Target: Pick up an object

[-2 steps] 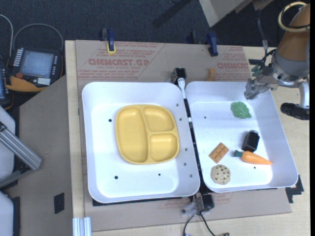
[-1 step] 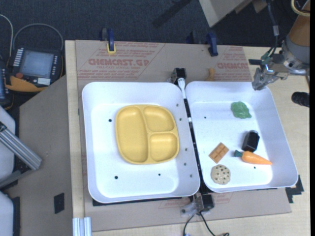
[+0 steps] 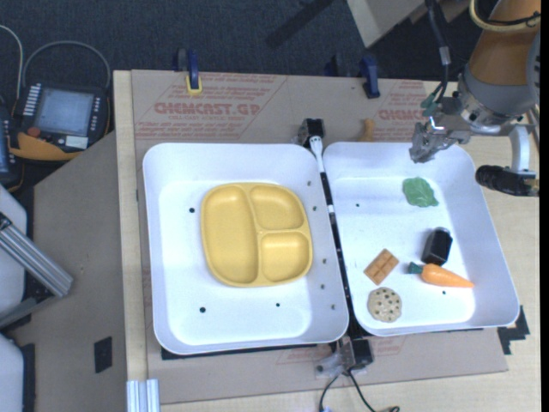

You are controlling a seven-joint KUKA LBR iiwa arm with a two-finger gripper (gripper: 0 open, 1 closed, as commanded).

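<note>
Five small objects lie in the right bin (image 3: 485, 230), any of which could serve as the thing to pick up: a green leafy piece (image 3: 420, 191) toward the far side, a black block (image 3: 437, 246) nearer the middle, an orange carrot (image 3: 444, 275) just in front of the block and almost touching it, a tan waffle-textured cracker (image 3: 381, 265) to the left of the carrot, and a round chocolate-chip cookie (image 3: 384, 304) closest to the near rim. All five rest flat on the bin floor, apart from one another except for the block and carrot, which sit just beside each other. The gripper (image 3: 422, 151) hangs over the far edge of this bin, beyond the green piece and not touching it; nothing shows between its fingers, and how far the jaws stand apart cannot be told from this angle. The arm (image 3: 502, 50), with its orange band, reaches in from the upper right. The left bin (image 3: 163, 230) sits just beside the right one and holds a yellow divided plate (image 3: 256, 233) with three compartments, lying flat near its centre. Both bins rest on a brown cardboard sheet (image 3: 257, 101) clamped by blue clips (image 3: 192, 71) at its far edge. A handheld control pendant (image 3: 62, 114) lies off the bench at the left.
</note>
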